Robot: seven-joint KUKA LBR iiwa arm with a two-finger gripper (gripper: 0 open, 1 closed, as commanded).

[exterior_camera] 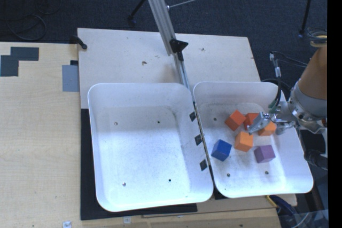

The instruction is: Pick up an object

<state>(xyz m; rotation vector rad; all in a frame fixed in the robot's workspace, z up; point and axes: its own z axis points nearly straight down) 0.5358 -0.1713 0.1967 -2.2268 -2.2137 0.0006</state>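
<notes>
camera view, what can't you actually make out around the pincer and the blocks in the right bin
- Pincer: small and blurred in the camera view, so its grip state and whether it touches a block cannot be told.
- Red block and orange block beside it: partly covered by the pincer, so their full shape is hidden.
- Arm: cut off by the right edge.
- Dark specks on the right bin floor: too small to identify.

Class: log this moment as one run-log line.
gripper: low in right bin, among orange blocks | grasp: cannot tell | blue block, purple block: loose | left bin: beside
</notes>
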